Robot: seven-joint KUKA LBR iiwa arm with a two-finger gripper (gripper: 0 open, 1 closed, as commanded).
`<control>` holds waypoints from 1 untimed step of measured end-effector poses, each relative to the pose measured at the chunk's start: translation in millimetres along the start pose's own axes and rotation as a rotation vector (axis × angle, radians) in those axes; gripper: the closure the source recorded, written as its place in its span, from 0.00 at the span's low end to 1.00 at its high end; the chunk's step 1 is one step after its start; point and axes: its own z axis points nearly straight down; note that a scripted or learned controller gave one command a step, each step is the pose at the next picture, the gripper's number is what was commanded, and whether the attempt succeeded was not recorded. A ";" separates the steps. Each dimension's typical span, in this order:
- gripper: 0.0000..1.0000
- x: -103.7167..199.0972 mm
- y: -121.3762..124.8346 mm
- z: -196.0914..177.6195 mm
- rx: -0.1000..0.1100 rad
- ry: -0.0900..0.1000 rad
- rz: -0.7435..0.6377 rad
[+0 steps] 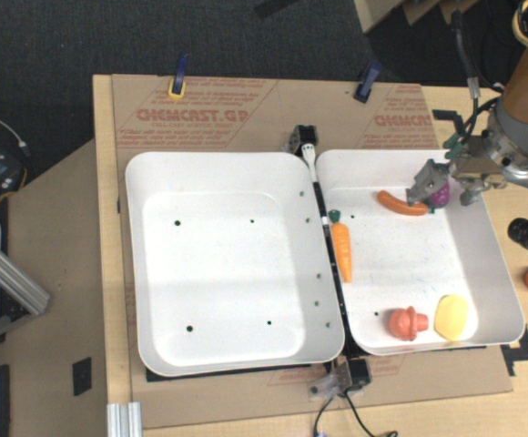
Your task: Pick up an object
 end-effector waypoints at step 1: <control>0.00 -70.8 -50.4 -91.7 -0.011 -0.007 0.008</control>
